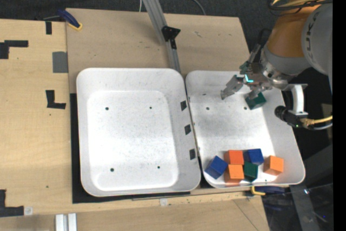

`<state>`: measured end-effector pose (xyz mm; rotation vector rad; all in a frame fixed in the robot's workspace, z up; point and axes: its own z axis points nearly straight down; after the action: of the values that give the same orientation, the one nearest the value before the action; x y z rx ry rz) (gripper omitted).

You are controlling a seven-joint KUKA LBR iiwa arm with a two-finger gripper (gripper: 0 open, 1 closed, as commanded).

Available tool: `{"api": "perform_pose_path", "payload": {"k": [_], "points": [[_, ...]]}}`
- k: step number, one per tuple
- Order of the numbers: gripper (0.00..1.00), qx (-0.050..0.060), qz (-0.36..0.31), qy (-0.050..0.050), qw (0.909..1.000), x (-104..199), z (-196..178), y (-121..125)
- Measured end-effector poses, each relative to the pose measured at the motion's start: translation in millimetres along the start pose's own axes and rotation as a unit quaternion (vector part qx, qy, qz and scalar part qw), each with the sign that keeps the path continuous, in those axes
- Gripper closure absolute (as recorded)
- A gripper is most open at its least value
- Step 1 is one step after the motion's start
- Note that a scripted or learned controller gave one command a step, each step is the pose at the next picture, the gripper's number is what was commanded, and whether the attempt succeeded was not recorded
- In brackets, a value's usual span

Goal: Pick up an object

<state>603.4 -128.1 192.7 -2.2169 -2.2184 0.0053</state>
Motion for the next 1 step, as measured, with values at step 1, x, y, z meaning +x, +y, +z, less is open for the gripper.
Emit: {"api": "perform_pose_path", "payload": {"k": [1], "points": [[0.0, -0.002, -0.001, 0.0, 1.0, 0.0, -2.8, 1.1]]}}
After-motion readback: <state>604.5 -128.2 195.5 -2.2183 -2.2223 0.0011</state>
